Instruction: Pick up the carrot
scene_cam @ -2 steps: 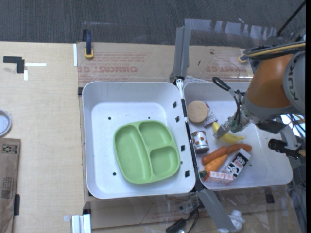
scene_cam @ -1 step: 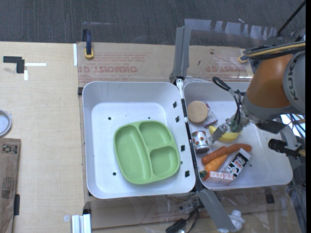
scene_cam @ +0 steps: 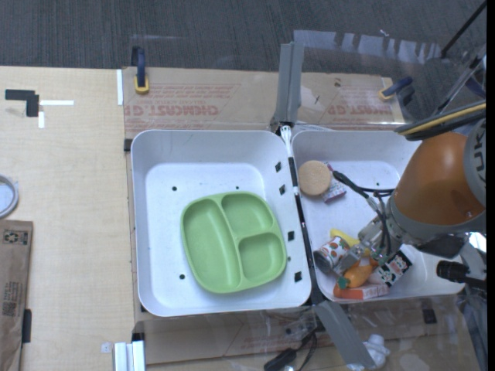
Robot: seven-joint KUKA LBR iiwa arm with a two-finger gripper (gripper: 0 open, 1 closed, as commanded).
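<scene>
Hovering over the carrot (scene_cam: 357, 273) in the right bin (scene_cam: 352, 147), the gripper (scene_cam: 377, 247), its finger state impossible to tell, seems mid-approach and next needs a straight descent.

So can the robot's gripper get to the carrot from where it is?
Probably yes. The gripper hangs right over the carrot in the right bin, with nothing lying on top of it. A small can and other packets crowd beside it, which could get in the way.

Floor (scene_cam: 193, 18): dark grey carpet along the top edge.
Table (scene_cam: 62, 176): pale wood grain, at left.
Cardboard sheet (scene_cam: 209, 99): brown, printed, beneath the bins.
Light: even, soft shadows.
</scene>
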